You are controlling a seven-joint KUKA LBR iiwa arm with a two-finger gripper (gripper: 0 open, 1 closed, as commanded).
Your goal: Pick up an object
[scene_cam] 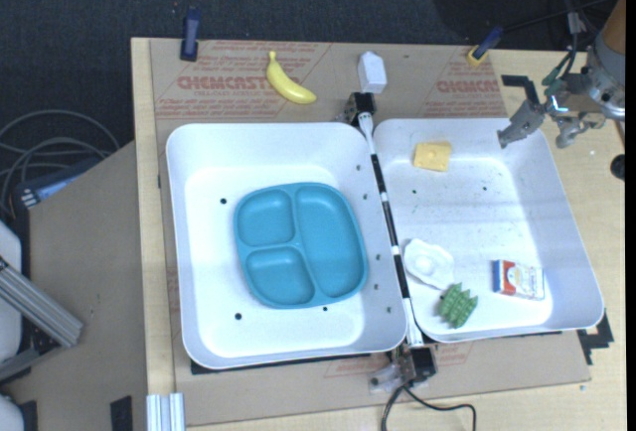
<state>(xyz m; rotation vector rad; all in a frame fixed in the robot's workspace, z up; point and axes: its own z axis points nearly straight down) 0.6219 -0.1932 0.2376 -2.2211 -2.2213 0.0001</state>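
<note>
Gripper [545, 119]: over right bin [556, 220] far rim, arm partly cut off; jaws prob. spread, nothing between. Yellow block [432, 156] nearest jaws; open floor between.

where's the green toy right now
In the camera view, the green toy lies in the right bin, near its front-left corner, just below the white object.

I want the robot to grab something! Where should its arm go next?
Probably left and down toward the yellow cheese-like block. The gripper hangs over the right white bin's top right corner with nothing in it, and that block looks nearest, lying apart from other things.
</note>
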